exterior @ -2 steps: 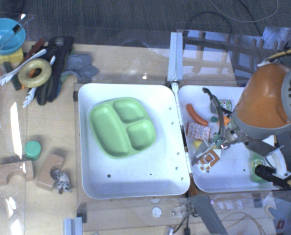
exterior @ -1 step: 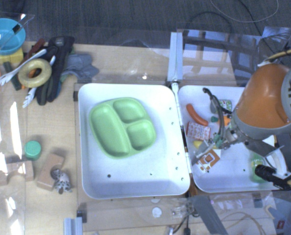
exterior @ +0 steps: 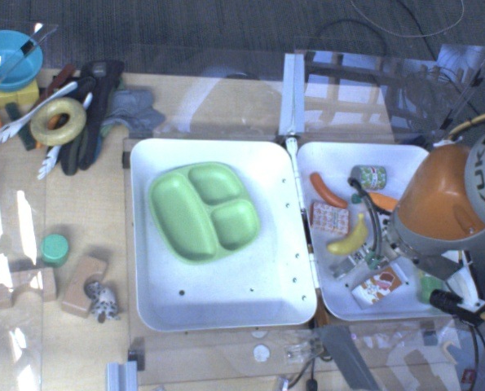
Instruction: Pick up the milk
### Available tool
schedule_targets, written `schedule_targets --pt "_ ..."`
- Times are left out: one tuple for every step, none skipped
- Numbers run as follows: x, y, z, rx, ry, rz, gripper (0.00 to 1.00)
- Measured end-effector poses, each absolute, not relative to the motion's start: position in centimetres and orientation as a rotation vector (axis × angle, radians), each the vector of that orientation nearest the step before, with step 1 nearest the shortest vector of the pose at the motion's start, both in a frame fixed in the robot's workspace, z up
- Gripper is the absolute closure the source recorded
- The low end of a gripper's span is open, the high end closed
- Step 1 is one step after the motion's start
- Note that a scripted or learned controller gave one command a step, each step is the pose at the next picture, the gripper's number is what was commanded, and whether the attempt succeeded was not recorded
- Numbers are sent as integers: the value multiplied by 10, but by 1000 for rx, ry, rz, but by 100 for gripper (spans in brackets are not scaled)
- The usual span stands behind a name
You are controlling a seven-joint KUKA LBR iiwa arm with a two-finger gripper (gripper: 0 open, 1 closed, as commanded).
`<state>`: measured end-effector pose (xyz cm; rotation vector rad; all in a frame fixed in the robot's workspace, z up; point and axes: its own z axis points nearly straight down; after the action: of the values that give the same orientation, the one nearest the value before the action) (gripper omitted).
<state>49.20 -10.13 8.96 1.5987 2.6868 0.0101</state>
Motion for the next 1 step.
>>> schedule_targets --pt "491 -154 89 1726 2609 9 0"
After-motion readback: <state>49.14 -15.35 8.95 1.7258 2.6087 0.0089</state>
